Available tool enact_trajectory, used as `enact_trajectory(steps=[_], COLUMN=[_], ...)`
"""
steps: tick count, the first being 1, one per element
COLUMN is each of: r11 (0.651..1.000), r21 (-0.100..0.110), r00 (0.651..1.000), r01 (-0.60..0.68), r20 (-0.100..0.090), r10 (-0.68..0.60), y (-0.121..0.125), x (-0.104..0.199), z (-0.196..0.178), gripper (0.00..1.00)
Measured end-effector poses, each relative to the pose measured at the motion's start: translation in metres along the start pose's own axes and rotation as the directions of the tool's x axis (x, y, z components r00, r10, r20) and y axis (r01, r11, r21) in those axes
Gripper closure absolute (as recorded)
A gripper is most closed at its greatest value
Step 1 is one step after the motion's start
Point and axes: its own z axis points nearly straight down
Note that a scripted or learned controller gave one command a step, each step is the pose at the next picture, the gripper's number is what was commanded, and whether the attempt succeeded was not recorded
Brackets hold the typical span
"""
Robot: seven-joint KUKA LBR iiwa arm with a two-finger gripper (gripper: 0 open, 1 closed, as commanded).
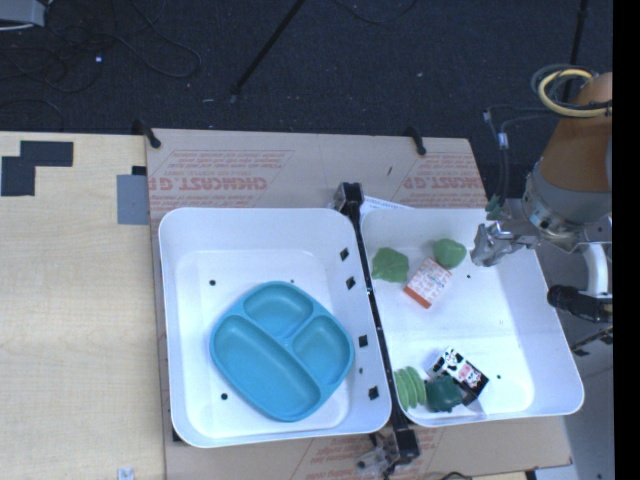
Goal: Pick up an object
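End effector (487, 245): over right bin (540, 368), your view cannot tell its state | carton (428, 283): long axis diagonal, upper-right to lower-left.

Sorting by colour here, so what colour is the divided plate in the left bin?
Blue, the divided plastic plate, seen in the camera view.

bench (70, 298): lying pale and wooden
cardboard sheet (300, 168): covering it
white bins (190, 268): sitting side by side on the cardboard
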Motion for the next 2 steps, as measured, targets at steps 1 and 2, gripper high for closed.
enact_trajectory(steps=[1,2], r11=[1.000,1.000], r21=[0.002,0.003], r00=[1.000,1.000], r01=[0.000,0.002], r20=[-0.001,-0.002], r10=[0.000,-0.002], y=[0.000,0.007], x=[-0.001,0.054], z=[-0.028,-0.037], gripper=[1.00,1.00])
